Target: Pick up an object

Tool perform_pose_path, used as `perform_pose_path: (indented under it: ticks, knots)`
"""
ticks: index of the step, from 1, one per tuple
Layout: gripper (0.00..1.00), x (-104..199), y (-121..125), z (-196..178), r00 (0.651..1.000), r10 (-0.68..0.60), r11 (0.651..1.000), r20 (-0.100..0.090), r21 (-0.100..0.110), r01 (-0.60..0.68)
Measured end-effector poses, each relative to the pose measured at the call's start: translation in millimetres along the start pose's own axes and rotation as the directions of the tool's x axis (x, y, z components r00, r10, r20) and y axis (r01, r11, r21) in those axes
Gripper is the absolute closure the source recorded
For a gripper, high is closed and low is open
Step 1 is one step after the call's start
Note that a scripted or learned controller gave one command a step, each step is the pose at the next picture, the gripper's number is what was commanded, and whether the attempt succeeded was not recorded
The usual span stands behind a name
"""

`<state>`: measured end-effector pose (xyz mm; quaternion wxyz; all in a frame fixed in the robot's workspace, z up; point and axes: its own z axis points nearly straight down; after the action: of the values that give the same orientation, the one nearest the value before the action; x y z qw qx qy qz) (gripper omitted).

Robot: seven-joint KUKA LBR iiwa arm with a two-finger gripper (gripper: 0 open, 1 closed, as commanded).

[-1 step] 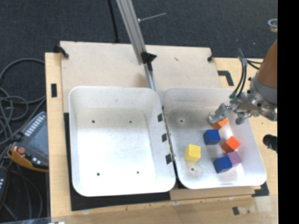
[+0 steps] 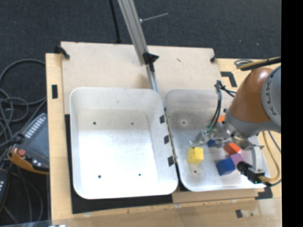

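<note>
Jaws first: we see our gripper (image 2: pixel 208 140) low inside the right bin (image 2: pixel 182 103), just above the yellow block (image 2: pixel 195 155), yet its metal tip is too small and blurred for us to tell how far apart the jaws stand, or whether they touch anything. Nothing shows gripped there. Across the worktop (image 2: pixel 118 60) the left bin (image 2: pixel 113 141) sits beside it. Our arm (image 2: pixel 253 103) reaches over the right bin's far side. Near the wrist lie a blue block (image 2: pixel 225 166), an orange block (image 2: pixel 231 148) and a pink piece (image 2: pixel 236 157). We judge the pick not yet done: closing and lifting remain.
</note>
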<state>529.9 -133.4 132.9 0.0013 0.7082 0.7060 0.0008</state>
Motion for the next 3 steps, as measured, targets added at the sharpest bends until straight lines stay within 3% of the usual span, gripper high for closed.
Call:
perform_pose_path:
  ticks: [1,2,3]
  knots:
    - [0.00,30,-19,35,1.000,-0.005,1.000,0.000,-0.004,0.005]
    - [1.00,28,-18,24,1.000,0.006,1.000,0.000,-0.008,-0.006]
    - [0.00,28,-18,25,1.000,0.011,1.000,0.000,-0.009,-0.011]
